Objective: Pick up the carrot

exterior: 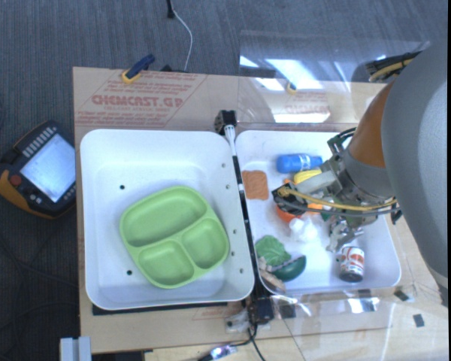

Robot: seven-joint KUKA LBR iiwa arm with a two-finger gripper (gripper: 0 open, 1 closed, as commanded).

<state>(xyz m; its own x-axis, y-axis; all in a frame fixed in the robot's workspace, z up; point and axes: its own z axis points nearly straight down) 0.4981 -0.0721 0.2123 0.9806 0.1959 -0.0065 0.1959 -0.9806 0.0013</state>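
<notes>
1. Target: the carrot (287,211), judged to be the small orange-red piece in the right white bin (376,277), near the bin's middle. It lies just right of the brown square pad (255,185), below the yellow piece (307,177) and the blue cylinder (298,162), and touches or nearly touches a small white lump (301,229). Dark wrist cabling partly covers it, so its long axis can't be read.
2. The gripper (336,230) hangs over the right half of that bin, nearer the red-and-white can (352,262) than the carrot. Whether it's apart or closed can't be told; nothing is visibly held.
3. For a good grasp the arm prob. needs to shift toward the divider betw. the bins, centre over the orange piece, then descend straight.
4. The gripper should close across the carrot's narrow width, w/ room left for the white lump and yellow piece.
5. Risks: clutter is tight, so a neighbour may get pinched instead. The green leafy item (273,250) and the can sit clear.
6. The left bin w/ the green divided plate (174,235) isn't involved.
</notes>
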